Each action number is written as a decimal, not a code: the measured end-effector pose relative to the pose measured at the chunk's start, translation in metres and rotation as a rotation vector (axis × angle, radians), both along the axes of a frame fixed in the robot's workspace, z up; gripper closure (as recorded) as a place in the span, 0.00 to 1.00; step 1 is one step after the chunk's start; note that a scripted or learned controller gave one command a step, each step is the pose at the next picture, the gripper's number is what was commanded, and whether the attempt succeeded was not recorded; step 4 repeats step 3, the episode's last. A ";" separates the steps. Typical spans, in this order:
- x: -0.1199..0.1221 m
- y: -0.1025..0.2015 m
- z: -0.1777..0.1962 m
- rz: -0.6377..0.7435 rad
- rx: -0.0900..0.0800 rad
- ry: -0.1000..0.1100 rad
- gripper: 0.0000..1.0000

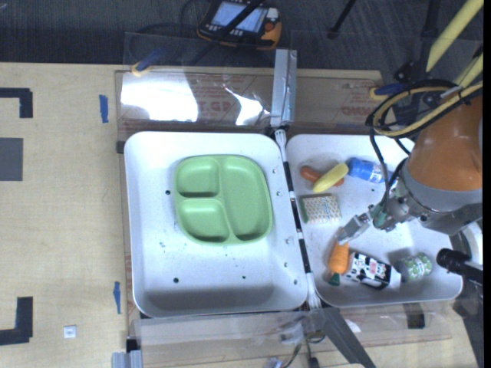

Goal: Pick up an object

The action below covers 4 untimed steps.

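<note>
Arm (449, 156): reaches in from the right, over the right bin's far right part.
Gripper (354, 228): low over the right bin (349, 294), near its middle, tilted toward the lower left; whether it is wide or narrow cannot be told, and nothing shows between its tips.
Carrot (338, 259): orange, just below the gripper tip, near the bin's front left.
Box (371, 271): black and white, lying flat just right of the carrot.
Green roll (416, 266): right of the box, near the front right.
Sponge (320, 207): speckled square, left of the gripper, near the divider.
Banana (331, 177): yellow, at the back, with an orange piece (308, 172) touching its left end.
Bottle (364, 169): blue, just right of the banana.
Left bin (153, 282): holds a green tray (223, 198) with three compartments.
Cables (406, 106): black and yellow, looping above the arm.
</note>
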<state>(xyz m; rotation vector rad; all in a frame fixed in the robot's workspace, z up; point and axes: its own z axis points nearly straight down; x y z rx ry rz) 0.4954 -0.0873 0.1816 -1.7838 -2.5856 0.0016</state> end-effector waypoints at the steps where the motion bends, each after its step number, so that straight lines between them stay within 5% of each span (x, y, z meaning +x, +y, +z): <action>1: -0.014 -0.011 -0.096 0.100 0.001 -0.005 0.00; 2: -0.012 -0.011 -0.088 0.100 0.000 -0.009 1.00; 3: 0.041 0.015 0.014 0.184 0.001 0.002 1.00; 4: 0.041 0.015 0.014 0.184 0.001 0.002 1.00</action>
